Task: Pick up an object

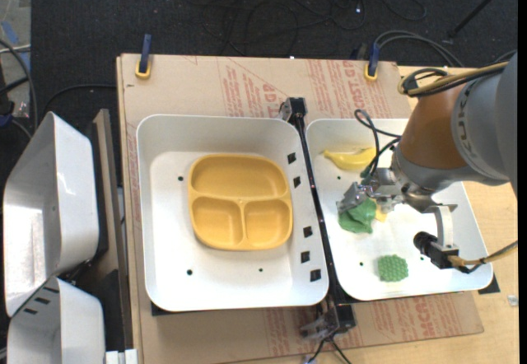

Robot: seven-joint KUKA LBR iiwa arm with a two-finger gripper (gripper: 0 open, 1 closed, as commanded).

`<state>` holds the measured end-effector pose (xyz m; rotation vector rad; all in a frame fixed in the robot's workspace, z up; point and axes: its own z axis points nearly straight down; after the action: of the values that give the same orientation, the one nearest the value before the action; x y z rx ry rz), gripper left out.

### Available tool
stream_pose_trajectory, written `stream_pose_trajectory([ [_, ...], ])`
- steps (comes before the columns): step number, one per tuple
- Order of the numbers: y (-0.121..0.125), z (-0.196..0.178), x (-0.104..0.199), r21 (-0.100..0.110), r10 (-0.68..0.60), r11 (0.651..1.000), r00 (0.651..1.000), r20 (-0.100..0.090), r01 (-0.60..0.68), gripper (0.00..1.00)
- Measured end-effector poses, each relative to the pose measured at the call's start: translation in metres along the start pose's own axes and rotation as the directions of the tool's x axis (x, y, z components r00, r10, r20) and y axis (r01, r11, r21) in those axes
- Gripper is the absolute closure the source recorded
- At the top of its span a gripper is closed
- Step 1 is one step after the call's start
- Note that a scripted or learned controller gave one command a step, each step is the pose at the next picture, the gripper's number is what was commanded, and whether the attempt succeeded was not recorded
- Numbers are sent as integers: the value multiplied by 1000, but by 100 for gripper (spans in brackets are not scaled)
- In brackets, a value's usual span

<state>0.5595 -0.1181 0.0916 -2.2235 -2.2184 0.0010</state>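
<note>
In the right bin [473, 214], the gripper [362, 196] sits low at the left-centre of the floor, right on top of a crumpled green object [357, 218]; its metal tips press against or just over the object's upper edge, but the wrist hardware covers the fingers, so I can't tell whether the jaws are apart or together, or whether anything is clamped between them — contact is all I'd sign off on.

Just above the gripper, toward the bin's far side, lies a yellow banana-shaped object [349, 158]; it is near the gripper but apart from the green one. Toward the near edge of the same bin sits a round green knobbly object [393, 268], well clear of the gripper; to its right a black fitting with a cable [436, 251] hangs off the arm.

The arm [461, 128] comes in from the right — orange band above the wrist, grey link beyond it — with black cables looping over the bin's far rim.

The left bin [156, 214] holds a yellow divided tray [241, 201], three compartments, lying flat near the middle; a black rail [311, 198] runs between the two bins. Both bins rest on a cardboard sheet [247, 78] held by clamps at its far edge.
</note>
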Motion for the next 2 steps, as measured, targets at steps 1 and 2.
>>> stream_pose_trajectory([
  [1, 1, -12, -1, -3, 1, 1000, 1000, 1, -1, 100],
  [2, 1, -63, -11, -4, 1, 1000, 1000, 1, -1, 100],
])
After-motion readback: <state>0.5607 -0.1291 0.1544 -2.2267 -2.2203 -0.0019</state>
